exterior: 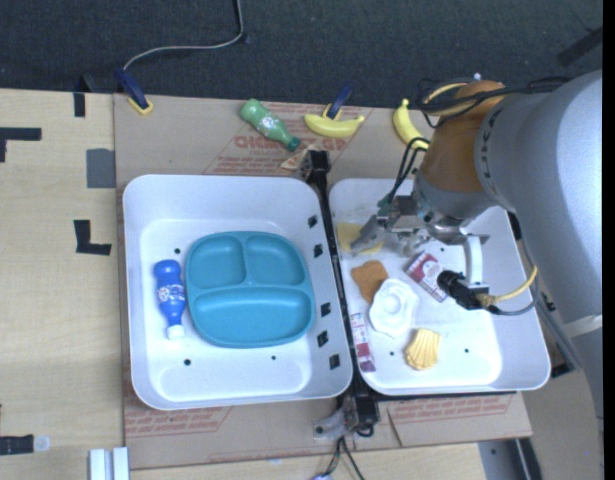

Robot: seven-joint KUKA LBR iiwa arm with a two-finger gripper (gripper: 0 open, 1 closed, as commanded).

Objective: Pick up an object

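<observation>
Here, the scene is set out by label.
Gripper (372, 233): lowered into the right bin (507, 363), near its upper left corner; whether it is open or closed cannot be told.
Nearby objects: an orange piece (368, 277), a white cup (392, 306), a yellow shell-like piece (422, 349), a red-and-white packet (423, 269).
Left bin (147, 358): a blue divided tray (250, 288) and a blue bottle (168, 296) are held.

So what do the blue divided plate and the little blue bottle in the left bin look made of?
Blue divided plate: likely moulded plastic, smooth with a soft sheen; uniform colour, rounded compartment ridges. Blue bottle: probably plastic too, glossy, with a white cap and a printed label. Too small to tell whether it is hollow or solid.
</observation>
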